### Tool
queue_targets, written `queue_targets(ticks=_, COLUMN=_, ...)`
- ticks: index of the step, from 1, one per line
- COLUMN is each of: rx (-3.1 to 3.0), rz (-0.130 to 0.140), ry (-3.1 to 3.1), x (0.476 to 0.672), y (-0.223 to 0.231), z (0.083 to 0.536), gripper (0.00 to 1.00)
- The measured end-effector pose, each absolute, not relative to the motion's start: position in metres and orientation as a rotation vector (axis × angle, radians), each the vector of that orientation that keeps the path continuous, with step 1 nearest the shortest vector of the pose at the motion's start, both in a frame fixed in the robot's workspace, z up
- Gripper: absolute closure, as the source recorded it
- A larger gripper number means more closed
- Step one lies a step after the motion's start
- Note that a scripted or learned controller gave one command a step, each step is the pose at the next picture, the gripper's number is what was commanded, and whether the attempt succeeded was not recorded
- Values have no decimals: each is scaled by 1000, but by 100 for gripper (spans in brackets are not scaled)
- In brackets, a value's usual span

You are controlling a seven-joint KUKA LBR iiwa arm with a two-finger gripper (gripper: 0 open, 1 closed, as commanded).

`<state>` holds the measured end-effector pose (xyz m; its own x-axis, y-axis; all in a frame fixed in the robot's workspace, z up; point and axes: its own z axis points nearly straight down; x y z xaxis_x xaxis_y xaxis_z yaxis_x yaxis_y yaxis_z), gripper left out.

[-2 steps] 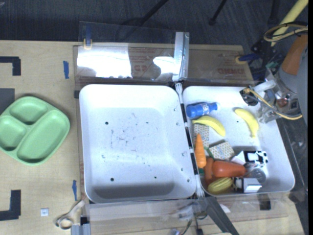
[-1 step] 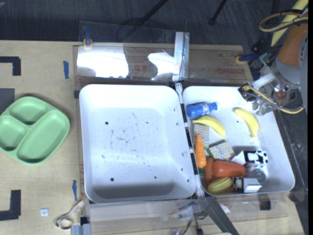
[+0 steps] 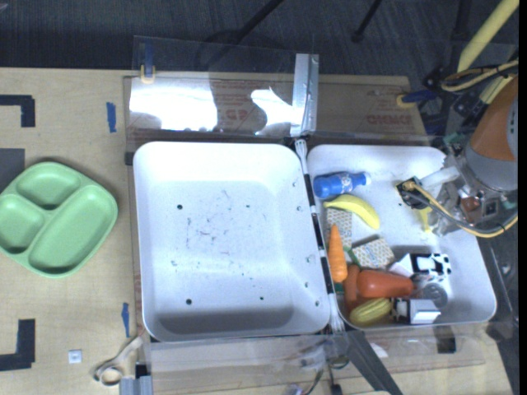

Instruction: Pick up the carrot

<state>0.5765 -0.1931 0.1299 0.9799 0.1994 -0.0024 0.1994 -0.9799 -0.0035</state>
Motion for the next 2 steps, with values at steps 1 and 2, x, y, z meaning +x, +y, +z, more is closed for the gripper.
queue_targets(ticks=1, rx=-3123, rz=4, ry=-310, x=524, y=-223, z=125, gripper=100)
queue_targets(ticks=2, rx=-3120, rz=4, ry=-337, x=478, y=-223, z=124, gripper=100)
